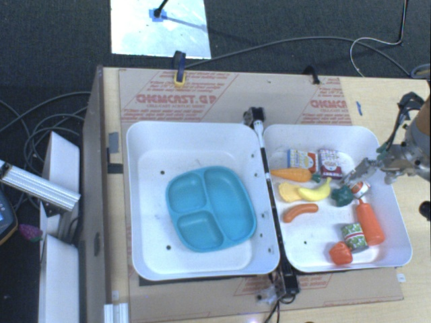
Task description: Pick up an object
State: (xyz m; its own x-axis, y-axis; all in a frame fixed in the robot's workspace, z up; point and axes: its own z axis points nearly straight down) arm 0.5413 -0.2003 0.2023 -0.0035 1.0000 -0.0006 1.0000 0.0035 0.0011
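I am on the approach, gripper [355,175] over the right bin [397,247], finger state unclear, and next lower onto the green toy [342,196].

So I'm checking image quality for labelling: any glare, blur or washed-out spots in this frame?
Camera view: the shiny metal sheet on the dark floor glares pale; the white right bin is nearly washed out around the small toys; the grey two-finger gripper looks soft, its fingers hard to resolve.

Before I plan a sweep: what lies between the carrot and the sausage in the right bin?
In the camera view, a yellow banana and a yellow piece lie between them.
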